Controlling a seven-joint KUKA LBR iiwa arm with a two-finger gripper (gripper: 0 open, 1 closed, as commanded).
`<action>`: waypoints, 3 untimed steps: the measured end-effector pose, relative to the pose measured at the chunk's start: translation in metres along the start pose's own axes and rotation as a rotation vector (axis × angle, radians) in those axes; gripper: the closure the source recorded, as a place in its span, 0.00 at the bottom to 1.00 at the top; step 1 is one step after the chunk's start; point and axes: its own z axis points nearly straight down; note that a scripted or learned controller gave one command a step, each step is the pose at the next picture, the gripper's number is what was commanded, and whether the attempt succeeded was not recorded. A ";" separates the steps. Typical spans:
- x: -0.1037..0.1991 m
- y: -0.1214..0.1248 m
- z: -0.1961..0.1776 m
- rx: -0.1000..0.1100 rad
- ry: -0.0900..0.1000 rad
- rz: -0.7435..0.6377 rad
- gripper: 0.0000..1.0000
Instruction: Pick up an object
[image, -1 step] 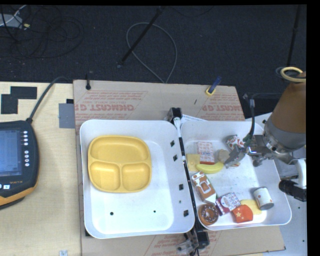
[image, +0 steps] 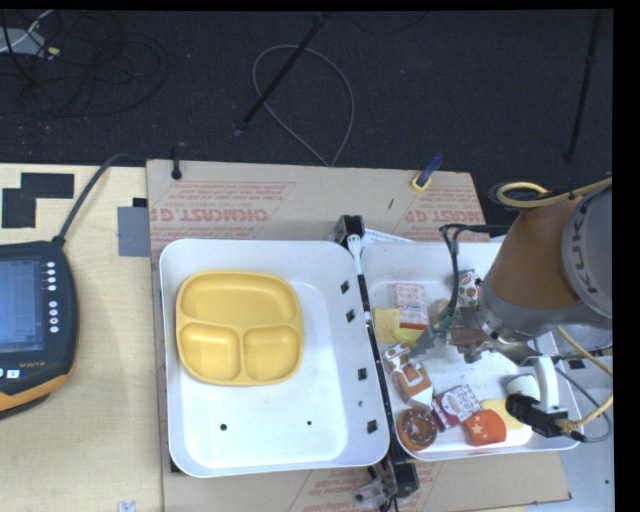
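The right bin (image: 470, 448) holds a chocolate doughnut (image: 417, 427), a red toy (image: 484, 428) and small packets. The gripper (image: 452, 333) hangs low over them, nothing visibly between its parts. The left bin (image: 260, 440) carries a yellow divided plate (image: 240, 327). Beyond lie cardboard (image: 300, 205) and dark carpet (image: 200, 90).

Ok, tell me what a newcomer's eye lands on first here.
First the yellow divided plate, lying by itself in the left bin. Then the grey-and-orange arm reaching in from the right over the right bin, crowded with small toy foods such as a chocolate donut.
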 end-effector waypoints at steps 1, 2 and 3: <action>-0.015 0.012 0.017 -0.031 -0.011 0.004 0.00; -0.014 0.003 0.046 -0.009 -0.005 0.004 0.00; -0.013 0.003 0.035 -0.007 0.001 0.007 1.00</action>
